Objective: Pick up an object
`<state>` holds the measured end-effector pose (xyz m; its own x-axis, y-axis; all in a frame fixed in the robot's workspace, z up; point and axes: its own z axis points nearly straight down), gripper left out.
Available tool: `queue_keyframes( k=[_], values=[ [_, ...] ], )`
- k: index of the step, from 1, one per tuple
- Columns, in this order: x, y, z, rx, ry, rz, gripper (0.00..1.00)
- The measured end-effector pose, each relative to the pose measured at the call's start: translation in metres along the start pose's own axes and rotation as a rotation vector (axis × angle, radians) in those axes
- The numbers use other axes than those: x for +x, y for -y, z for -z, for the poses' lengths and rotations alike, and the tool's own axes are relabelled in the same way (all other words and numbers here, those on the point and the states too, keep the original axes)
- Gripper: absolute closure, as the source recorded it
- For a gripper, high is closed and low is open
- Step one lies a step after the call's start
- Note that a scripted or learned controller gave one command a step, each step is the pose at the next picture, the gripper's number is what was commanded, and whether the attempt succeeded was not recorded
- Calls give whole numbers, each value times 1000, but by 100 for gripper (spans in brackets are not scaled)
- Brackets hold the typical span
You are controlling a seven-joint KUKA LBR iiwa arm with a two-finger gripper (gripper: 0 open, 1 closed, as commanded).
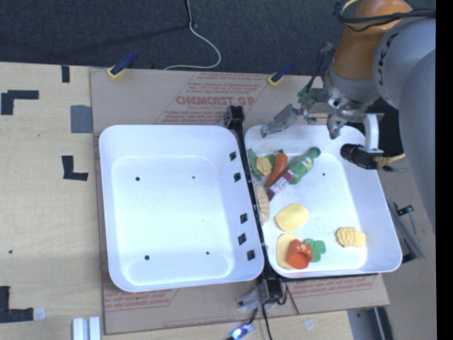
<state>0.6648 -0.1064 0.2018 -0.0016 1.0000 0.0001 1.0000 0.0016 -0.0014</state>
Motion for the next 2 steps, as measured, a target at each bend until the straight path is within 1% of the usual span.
queue_keyframes(
  k=[1,2],
  values=[
    [7,-6,-81,-15,7,-3,0],
    [64,20,-12,-8,-2,4,0]
  ],
)
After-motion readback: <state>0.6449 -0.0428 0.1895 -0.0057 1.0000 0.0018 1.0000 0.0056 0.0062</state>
